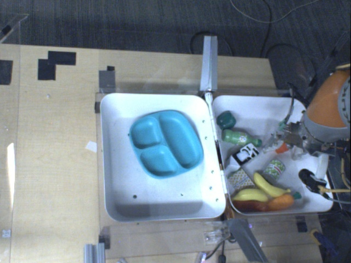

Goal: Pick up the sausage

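Sausage (253, 205) hemmed by bananas (263, 188), carrot (281, 201), bin wall (274, 212).

- The sausage (253, 205), dark reddish-brown, lies flat along the right bin's near edge, lower right of the frame.
- It touches the banana above it.

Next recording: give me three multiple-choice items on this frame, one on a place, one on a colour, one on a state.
1. Where does the sausage lie?
A. left bin
B. right bin's near edge
C. bench

2. What colour is the divided plate?
A. blue
B. red
C. white

3. How does the green bottle sit?
A. upright
B. on its side
C. on the plate

Answers:
1 B, it lies beside the banana in the right bin.
2 A, blue against the left bin.
3 B, it lies flat.
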